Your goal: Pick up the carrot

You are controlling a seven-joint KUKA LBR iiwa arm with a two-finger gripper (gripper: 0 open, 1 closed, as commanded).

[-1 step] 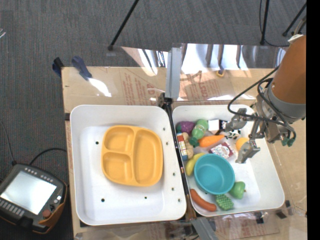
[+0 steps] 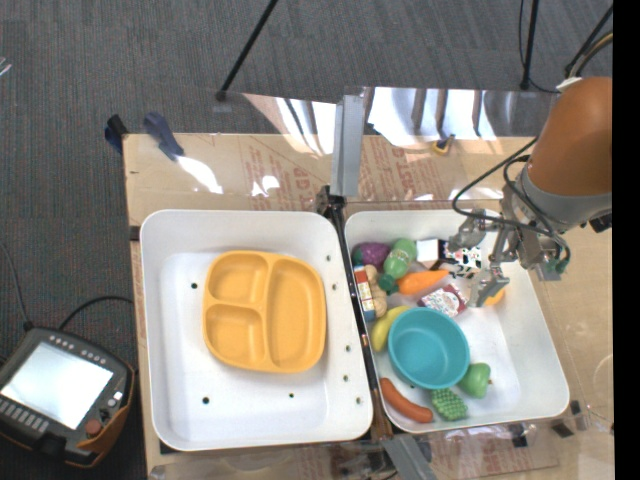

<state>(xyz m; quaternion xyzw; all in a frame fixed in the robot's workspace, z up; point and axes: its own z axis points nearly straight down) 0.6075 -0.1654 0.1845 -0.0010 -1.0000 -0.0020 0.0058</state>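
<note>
The carrot (image 2: 422,281), orange and tapered, lies in the right bin (image 2: 530,358) among other toy foods, just above the teal bowl (image 2: 428,348). My gripper (image 2: 480,264) hangs over the upper right part of that bin, a little right of the carrot's thick end. Its fingers (image 2: 490,290) are spread open, and the carrot is not between them. A small black-and-white spotted toy (image 2: 462,260) sits right by the gripper, left of it.
Around the carrot are a purple eggplant (image 2: 370,254), a green pepper (image 2: 400,258), a red-and-white packet (image 2: 445,300), a banana (image 2: 385,328) and a sausage (image 2: 405,400). The left bin (image 2: 170,368) holds a yellow divided plate (image 2: 265,310).
</note>
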